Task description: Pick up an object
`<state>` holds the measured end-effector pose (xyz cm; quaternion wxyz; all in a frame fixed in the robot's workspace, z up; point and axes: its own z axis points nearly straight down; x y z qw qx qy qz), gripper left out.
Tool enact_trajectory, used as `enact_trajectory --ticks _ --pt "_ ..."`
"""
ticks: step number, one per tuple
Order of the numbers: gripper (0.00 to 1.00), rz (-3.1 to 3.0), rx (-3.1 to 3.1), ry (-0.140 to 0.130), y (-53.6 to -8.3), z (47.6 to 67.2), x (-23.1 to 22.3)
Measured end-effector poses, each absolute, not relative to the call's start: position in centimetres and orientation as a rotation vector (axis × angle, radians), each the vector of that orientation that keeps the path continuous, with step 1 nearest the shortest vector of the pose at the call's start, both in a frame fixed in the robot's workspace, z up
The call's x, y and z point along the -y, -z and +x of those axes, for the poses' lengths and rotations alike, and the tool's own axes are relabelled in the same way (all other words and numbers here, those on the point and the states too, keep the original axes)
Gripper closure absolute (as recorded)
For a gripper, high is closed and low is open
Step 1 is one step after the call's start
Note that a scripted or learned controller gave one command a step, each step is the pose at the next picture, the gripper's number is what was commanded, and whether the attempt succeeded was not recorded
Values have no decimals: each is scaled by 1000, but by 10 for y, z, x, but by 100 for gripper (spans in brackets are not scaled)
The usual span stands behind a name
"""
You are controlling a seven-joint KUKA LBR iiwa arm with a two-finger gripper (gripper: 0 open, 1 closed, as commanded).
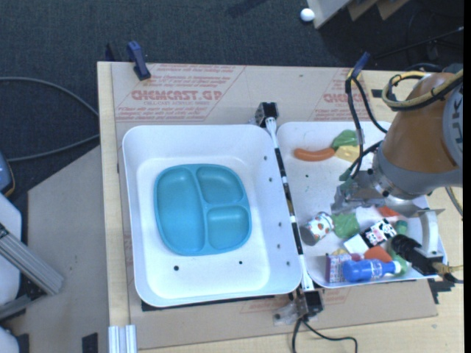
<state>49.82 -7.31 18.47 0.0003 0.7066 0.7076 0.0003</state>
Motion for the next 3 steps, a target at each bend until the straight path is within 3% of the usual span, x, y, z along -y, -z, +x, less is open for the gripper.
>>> enact_trajectory --ticks 1,2,3 --pt "0 2220 -2222 0 -184 498 73" --pt "0 2222 -2220 1 -84 517 132" --pt "100 2221 -2220 0 -94 517 131"
